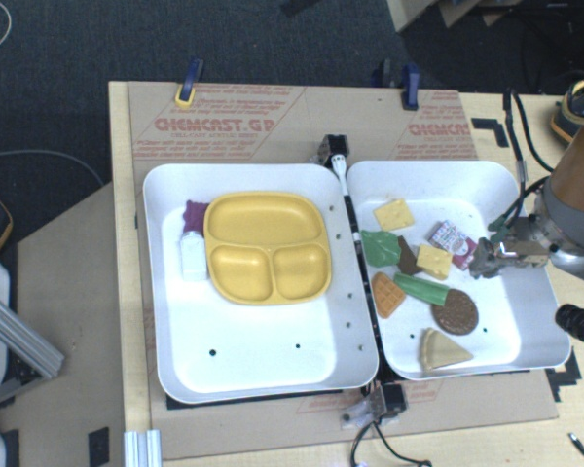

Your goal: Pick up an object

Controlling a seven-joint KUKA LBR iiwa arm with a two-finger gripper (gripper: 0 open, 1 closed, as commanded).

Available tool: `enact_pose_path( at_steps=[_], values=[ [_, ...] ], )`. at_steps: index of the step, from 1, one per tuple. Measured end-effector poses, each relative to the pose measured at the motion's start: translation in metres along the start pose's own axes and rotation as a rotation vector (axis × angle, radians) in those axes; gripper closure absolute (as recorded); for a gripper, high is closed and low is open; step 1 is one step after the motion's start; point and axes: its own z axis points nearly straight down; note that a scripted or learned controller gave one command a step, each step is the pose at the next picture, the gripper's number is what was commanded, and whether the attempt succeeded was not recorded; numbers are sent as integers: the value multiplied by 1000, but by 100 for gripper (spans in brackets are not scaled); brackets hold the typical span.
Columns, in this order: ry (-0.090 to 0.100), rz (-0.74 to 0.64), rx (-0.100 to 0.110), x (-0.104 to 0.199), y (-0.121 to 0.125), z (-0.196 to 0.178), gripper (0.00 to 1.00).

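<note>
Nearest the front edge of the bench, a pale wedge of toy cheese or pie (441,350) is seen lying in the front part of the right bin (526,343). Just behind it a round brown cookie (456,312) is found, touching a green pickle-like piece (421,289), with an orange waffle cracker (387,295) beside the bin's left wall. Further back, a yellow cheese cube (433,261), a dark brown piece (407,256) and a green leaf-shaped piece (380,247) are clustered mid-bin. A small wrapped packet (449,236) with pink print is placed just beside the pincer (486,259), which is lowered at the right side of this bin; whether it is spread or pressed together cannot be told, and nothing is seen pinched. A yellow wedge (393,214) is set toward the back. In the left bin (175,358), a yellow divided plate (268,246) is seated toward the back, with a white bottle (192,254) and a purple item (195,214) against its left side.
</note>
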Motion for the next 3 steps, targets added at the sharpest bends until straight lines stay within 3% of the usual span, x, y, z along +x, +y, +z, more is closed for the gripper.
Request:
enact_pose_path(
  at_steps=[2, 3],
  values=[
    [2, -4, 0, 73, 87, -9, 100],
    [2, -3, 1, 114, 118, 2, 100]
  ],
)
